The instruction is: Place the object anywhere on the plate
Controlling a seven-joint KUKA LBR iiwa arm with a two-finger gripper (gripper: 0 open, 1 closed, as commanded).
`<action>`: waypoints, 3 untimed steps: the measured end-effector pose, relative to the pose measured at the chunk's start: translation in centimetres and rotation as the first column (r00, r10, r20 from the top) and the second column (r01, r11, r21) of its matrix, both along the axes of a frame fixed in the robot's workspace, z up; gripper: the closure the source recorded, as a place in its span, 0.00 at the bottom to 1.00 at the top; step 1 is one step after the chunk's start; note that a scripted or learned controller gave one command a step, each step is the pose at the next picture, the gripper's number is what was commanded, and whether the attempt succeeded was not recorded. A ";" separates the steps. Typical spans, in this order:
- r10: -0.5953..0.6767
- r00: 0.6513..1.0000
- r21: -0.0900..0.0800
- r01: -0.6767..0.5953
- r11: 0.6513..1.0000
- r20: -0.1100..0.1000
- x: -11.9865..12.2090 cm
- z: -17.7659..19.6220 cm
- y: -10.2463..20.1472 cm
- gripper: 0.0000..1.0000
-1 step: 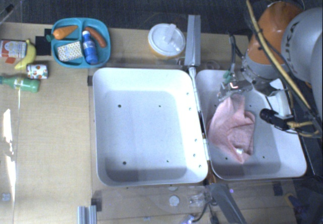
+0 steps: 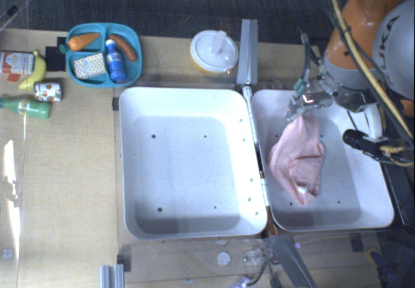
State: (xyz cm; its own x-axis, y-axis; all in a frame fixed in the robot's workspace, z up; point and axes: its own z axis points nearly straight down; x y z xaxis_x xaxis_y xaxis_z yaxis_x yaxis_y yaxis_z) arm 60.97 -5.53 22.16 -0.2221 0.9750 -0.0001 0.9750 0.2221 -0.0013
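Risk first: the pink cloth (image 2: 298,158) hangs from the gripper (image 2: 303,106) by its top corner alone, as far as I can judge, and most of it trails down onto the floor of the right bin (image 2: 369,205). I read the claw as closed on that upper edge, the fabric bunching to a point directly under the fingers. A pinch that thin could slip during a lift, and the cloth would fall back into the bin. The trailing end could also drag over the divider (image 2: 256,150) between the bins and snag.

I cannot identify a plain plate. The nearest candidate is the blue compartment plate (image 2: 133,53) on the bench (image 2: 58,183), well apart from the cloth and already carrying toy food. A limp cloth may land draped over its rim.

Fingertip contact is small and partly masked by the wrist (image 2: 343,79) and its cables, so grip depth remains unconfirmed. The arm is cut off at the right.
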 end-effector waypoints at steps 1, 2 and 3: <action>0.391 0.920 0.001 -0.391 0.920 0.000 0.7 -1.1 4.7 1.00; 0.719 0.695 0.000 -0.719 0.695 0.003 2.0 -1.9 9.9 1.00; 0.933 0.360 -0.001 -0.933 0.360 0.004 3.1 -2.4 14.9 1.00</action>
